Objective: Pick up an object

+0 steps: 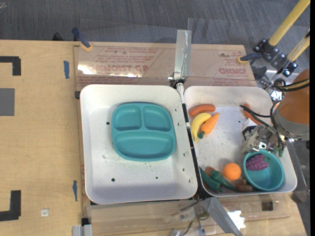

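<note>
Gripper [260, 142] finger state you cannot tell; lower straight onto the purple grape cluster [256, 162] inside the round teal bowl [271, 178].

Setting: robotics lab test cell. Plywood tabletop [39, 146] marked with black and blue tape [66, 69], carrying two shallow white bins [93, 146] split by a clear divider [182, 53]. Toy food and a teal divided plate [143, 131] serve as props; grey carpet [147, 6] behind.
</note>
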